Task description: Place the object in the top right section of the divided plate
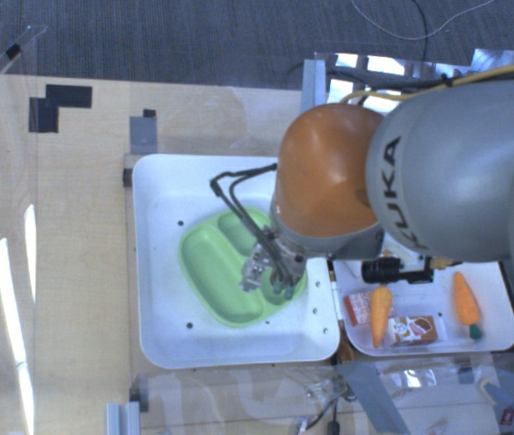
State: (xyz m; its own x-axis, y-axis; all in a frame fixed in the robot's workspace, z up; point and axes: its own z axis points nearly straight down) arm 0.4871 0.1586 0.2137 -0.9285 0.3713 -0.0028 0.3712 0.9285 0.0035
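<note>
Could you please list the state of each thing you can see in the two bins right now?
Green divided plate: lying flat in the left bin, partly covered by the arm.
Gripper: low over the plate's right side; whether it holds anything cannot be told.
Carrot: lying loose in the right bin.
Second carrot: lying loose near the right end of that bin.
Small packet: lying flat beside the first carrot.

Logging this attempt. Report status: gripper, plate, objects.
Gripper low over green divided plate in left bin; grasp unreadable. Two carrots and a packet in right bin. Arm hides plate's right side.
</note>
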